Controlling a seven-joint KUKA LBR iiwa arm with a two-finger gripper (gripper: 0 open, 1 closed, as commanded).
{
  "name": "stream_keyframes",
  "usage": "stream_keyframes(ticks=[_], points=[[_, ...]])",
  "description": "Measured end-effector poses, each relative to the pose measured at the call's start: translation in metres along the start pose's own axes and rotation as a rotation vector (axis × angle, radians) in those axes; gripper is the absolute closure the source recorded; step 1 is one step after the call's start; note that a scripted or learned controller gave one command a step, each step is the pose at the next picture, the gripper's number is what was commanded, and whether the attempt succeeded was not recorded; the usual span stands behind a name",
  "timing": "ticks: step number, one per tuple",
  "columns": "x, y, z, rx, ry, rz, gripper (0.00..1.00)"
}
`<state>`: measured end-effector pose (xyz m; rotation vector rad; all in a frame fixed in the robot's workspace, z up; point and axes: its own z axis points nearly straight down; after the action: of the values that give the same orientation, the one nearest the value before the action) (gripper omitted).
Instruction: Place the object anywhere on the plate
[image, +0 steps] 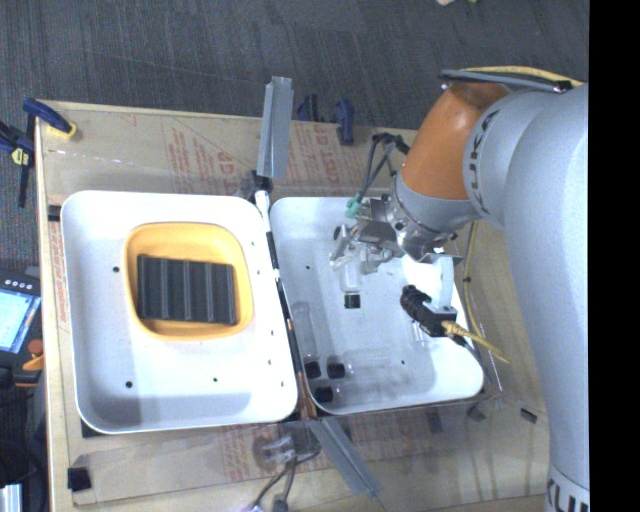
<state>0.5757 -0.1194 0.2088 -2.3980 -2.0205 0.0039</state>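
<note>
Gripper (352, 262) over right bin (455, 375); grip state cannot be told. Small black object (351, 299) just below it. Yellow plate (185, 236) in left bin (90, 300). Brown bench (150, 140) on dark carpet (150, 50).

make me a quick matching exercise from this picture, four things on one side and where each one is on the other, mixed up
1 plate
2 gripper
3 small black pieces
4 orange band

a lower-left corner of the right bin
b in the left bin
c on the arm, above the wrist
d over the right bin's upper half

Pairs: 1-b, 2-d, 3-a, 4-c
</note>
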Motion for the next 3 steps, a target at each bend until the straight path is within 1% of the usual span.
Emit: stream_keyframes(ticks=[1,2,3], points=[[0.066,0.045,0.018,-0.004,-0.003,-0.308,1.0],[0.097,0.037,0.019,0.001,-0.002,-0.428,1.0],[0.121,0.01,0.019,0.001,-0.003,-0.574,1.0]])
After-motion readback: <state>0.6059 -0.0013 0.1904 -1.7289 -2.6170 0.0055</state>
